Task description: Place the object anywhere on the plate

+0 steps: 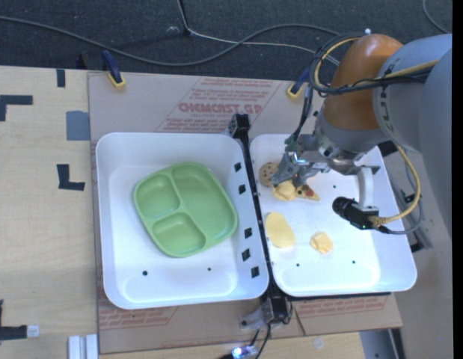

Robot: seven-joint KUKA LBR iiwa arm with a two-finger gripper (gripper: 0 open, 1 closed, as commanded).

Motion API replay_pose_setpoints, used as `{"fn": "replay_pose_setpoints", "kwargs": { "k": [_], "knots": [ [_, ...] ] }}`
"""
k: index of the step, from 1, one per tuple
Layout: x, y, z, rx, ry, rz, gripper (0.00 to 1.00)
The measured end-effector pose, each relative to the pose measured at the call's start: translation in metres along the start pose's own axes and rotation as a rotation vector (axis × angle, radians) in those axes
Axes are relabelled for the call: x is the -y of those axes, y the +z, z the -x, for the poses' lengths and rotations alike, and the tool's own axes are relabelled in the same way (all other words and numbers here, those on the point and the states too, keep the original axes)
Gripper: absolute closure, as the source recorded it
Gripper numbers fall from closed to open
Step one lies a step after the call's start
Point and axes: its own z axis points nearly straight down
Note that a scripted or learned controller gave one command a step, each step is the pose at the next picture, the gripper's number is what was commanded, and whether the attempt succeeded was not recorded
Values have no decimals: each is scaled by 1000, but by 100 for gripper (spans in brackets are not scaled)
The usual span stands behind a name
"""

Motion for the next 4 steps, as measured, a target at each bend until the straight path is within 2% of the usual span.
{"fn": "replay_pose_setpoints", "kwargs": {
  "k": [2,3,4],
  "knots": [
    [9,4,-117,0,-2,0,100],
    [16,-11,-163,0,-2,1,100],
    [13,-10,-224,0,-2,1,100]
  ]
}}
